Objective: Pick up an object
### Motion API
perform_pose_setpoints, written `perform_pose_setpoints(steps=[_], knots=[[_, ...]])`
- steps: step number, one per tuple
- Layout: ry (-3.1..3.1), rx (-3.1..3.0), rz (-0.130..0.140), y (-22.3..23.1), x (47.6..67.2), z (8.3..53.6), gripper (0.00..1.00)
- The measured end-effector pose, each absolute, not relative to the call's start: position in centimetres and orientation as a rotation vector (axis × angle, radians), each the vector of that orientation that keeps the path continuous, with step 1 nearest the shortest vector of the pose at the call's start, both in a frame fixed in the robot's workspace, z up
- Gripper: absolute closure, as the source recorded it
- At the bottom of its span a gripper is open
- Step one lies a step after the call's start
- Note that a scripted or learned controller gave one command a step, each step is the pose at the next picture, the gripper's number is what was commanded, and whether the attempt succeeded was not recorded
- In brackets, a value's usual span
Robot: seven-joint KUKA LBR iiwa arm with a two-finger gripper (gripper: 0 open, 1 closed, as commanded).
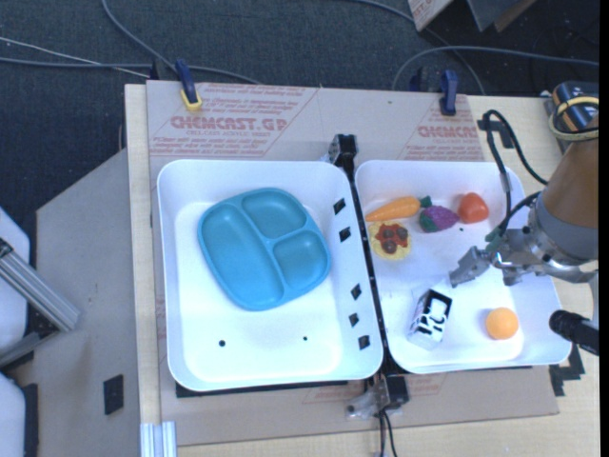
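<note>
An object has yet to be lifted. The pickable things all lie in the right bin (533, 352): a carrot (393, 208) near the upper left corner, a purple grape bunch (438, 217) just beside its tip, a red tomato (473, 207) a little further right, a small round pastry with red dots (392, 240) below the carrot, a black-and-white carton (430, 316) lying tilted near the front wall, and an orange ball (501, 324) to its right. They sit loose and mostly apart, which leaves room for fingers to come down around a single piece.

The left bin (181, 350) holds a blue divided plate (265, 246), lying flat and slightly turned; judging by the layout, it may serve as a drop-off spot, though the task only asks for a pick.

The arm (571, 208) reaches in from the right, and the tool (481, 263) hangs over the middle of the right bin, above the bare floor between the tomato, the carton and the ball. Nothing is visible between its fingers, so it carries no load. Whether those fingers are spread or closed I cannot tell from this slant.

The bins are clipped to a board on the bench (238, 122) with blue and yellow clamps (188, 86), presumably so pushes from the arm do not shift them.

The nearest targets look like the carton and the ball; the ball may roll if nudged.
</note>
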State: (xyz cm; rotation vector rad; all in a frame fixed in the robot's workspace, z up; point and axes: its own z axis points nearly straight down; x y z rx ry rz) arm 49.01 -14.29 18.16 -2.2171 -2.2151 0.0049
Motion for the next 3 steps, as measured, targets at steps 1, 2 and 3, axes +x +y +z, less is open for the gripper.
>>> perform_pose_setpoints(steps=[1,2,3], knots=[[-2.217,-2.217,0.004,-14.1,49.9,13.1,0.00],[-2.233,-2.226,-0.018,-14.0,50.6,10.7,0.00],[-2.233,-2.232,-0.024,-14.1,50.7,11.8,1.00]])
